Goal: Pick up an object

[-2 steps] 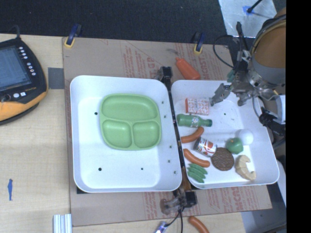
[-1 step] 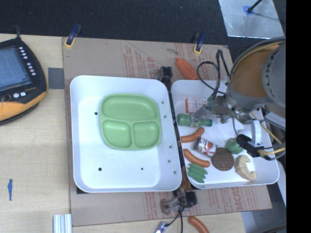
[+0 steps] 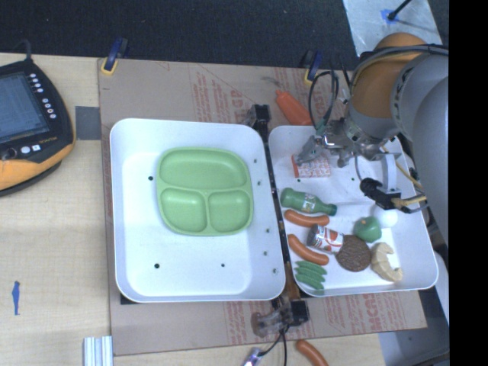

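- Nearest the camera, one orange sausage (image 3: 313, 351) lies on the cardboard sheet (image 3: 191, 90) outside the bins, just beyond a black clamp (image 3: 279, 317) at the bins' front edge.
- Along the front of the right bin (image 3: 427, 277) sit a green bean pod (image 3: 310, 274), a brown round patty (image 3: 353, 254) and a tan bread-like piece (image 3: 386, 261).
- Further back lie two orange sausages, the nearer one (image 3: 307, 250) and the farther one (image 3: 306, 219), with a small red-and-white can (image 3: 327, 239) just right of them.
- Right of the can are one green round item (image 3: 367, 229) and one white ball (image 3: 390, 219); one green bottle (image 3: 305, 201) lies on its side behind the sausages.
- One green three-compartment plate (image 3: 204, 189) rests alone in the left bin (image 3: 130, 265).
- At the right bin's far end, the gripper (image 3: 319, 149) hangs at the far edge of a flat red-and-white packet (image 3: 313, 169), the closest object to it; whether it touches the packet, and whether it is open or closed, cannot be told, and no object is seen in its grasp.
- Behind it the grey arm's orange band (image 3: 381, 82) shows, with black cables looped beside the wrist.
- Farthest back, an orange carrot-like item (image 3: 292, 107) lies on the cardboard behind the bins, and a control pendant (image 3: 27, 124) sits at far left.
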Motion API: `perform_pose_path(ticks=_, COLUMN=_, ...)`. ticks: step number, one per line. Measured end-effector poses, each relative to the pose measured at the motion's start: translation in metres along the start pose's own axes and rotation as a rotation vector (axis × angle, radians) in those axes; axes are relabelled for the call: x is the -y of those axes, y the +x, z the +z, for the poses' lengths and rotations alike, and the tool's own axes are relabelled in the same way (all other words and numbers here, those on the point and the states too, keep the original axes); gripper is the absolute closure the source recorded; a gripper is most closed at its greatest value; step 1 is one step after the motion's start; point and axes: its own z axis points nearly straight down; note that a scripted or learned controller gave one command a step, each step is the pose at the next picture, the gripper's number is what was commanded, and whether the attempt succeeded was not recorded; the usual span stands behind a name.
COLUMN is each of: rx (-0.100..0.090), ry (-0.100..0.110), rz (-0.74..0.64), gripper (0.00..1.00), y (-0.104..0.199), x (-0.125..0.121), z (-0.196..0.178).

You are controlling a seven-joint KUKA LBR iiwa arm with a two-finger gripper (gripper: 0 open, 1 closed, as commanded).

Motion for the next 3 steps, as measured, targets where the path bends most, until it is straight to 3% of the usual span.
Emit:
perform_pose_path(ticks=1, rx=0.001, ry=0.005, rz=0.001, gripper=0.00, y=-0.083, x=0.002, z=-0.109)
perform_pose_path(ticks=2, rx=-0.001, ry=0.009, rz=-0.003, gripper=0.00, y=-0.005, x=0.002, z=-0.060)
perform_pose_path(ticks=3, rx=0.000, ry=0.010, rz=-0.001, gripper=0.00, y=0.013, x=0.065, z=0.002)
